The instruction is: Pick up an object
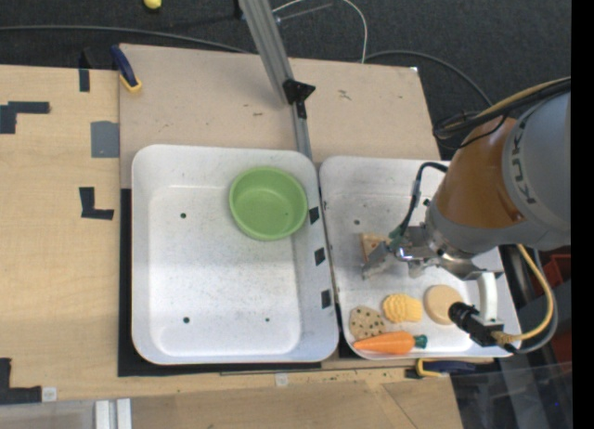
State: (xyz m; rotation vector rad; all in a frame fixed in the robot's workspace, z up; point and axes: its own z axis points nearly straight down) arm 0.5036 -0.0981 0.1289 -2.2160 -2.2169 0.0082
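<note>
Gripper [379, 258] position is low inside the right bin [390, 176], with the arm [492, 186] entering from the right side of the camera view. The fingers point leftward across the bin floor. Whether they are apart or together cannot be told from this view, because the tips merge with a small tan object [372, 245] lying at that spot. That tan object is the nearest candidate for the pick: it sits at the finger ends, toward the bin's middle and slightly up-left of the wrist. Contact between tips and object cannot be confirmed, and no object is seen clamped. Its long axis is too small to read. Four further items lie along the bin's near edge, below the gripper: a speckled cookie [367, 321], a yellow ridged piece [401, 307], a round tan piece [442, 305], and a carrot [385, 344] lying lengthwise along the front wall. All four are apart from the tips. The left bin [158, 232] holds a green bowl [268, 202] near its upper right corner, well apart from the gripper and across the divider. Judgement: the coming move turns on the tan object lying directly ahead of the tips, so closing in place appears more relevant than travel.
</note>
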